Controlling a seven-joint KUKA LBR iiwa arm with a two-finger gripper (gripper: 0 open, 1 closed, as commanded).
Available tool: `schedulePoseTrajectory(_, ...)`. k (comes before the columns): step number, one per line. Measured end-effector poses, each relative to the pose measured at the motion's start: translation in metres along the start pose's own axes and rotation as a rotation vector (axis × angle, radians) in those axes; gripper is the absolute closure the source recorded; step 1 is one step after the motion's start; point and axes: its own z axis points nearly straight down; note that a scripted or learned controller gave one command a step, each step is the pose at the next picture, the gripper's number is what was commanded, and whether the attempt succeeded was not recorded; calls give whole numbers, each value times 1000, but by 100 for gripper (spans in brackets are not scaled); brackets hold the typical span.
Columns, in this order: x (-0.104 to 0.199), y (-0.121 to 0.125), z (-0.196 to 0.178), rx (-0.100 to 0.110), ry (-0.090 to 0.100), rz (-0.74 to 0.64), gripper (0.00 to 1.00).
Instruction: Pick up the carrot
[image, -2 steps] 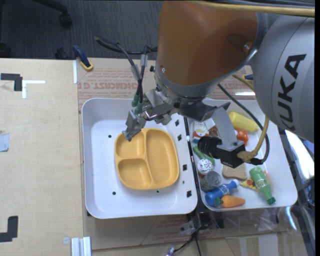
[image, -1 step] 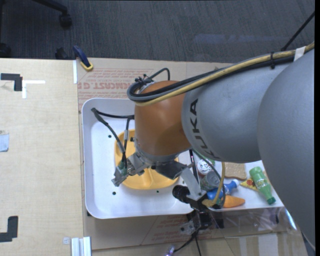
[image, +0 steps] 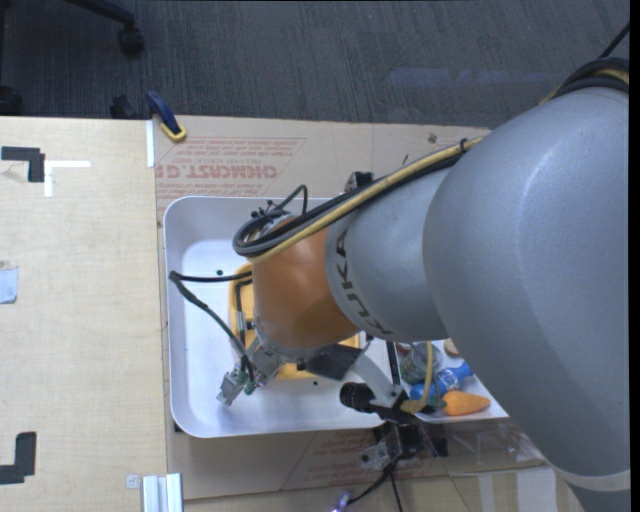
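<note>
The carrot (image: 466, 404), orange and short, lies near the front edge of the right bin (image: 495, 412), just past the arm's edge. The grey arm with its orange band reaches across into the left bin (image: 190, 330). My gripper (image: 237, 384) is low over the front left part of that bin's floor, well to the left of the carrot and apart from it. Nothing shows in its grasp. The arm hides most of both bins.
A flat yellow thing (image: 241, 302) lies in the left bin, mostly under the wrist. Blue and other small items (image: 452, 377) sit beside the carrot in the right bin. Printed cardboard (image: 230, 165) lies behind the bins, and a wooden bench top (image: 80, 300) stretches left.
</note>
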Motion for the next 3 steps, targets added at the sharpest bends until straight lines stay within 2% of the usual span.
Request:
schedulePoseTrajectory(1, -3, 0, -8, 0, -3, 6, 100)
schedulePoseTrajectory(2, 3, 2, -49, 0, 0, 461, 100)
schedulePoseTrajectory(3, 1, 1, -81, 1, 0, 363, 100)
